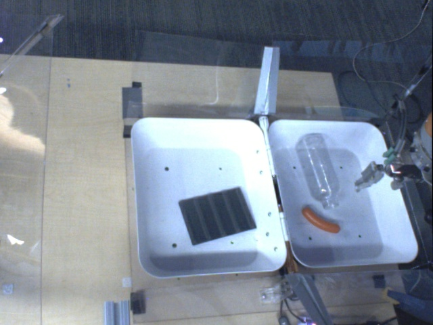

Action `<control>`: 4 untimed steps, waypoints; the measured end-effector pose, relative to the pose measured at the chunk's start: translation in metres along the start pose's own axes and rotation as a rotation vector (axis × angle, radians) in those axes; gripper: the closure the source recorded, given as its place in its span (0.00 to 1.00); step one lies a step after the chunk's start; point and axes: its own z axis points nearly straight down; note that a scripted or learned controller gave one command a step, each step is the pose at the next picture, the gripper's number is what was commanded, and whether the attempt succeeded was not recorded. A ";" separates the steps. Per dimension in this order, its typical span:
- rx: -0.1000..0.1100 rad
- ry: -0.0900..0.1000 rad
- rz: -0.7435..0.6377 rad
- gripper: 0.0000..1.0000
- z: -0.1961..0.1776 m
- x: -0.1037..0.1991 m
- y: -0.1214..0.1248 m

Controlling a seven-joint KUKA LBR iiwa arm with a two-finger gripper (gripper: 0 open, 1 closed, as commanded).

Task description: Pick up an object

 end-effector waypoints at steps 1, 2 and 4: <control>0.002 0.001 0.008 0.00 0.123 0.100 0.024; 0.013 0.001 0.083 0.00 0.132 0.087 0.115; 0.032 0.021 -0.283 0.00 0.122 0.094 0.153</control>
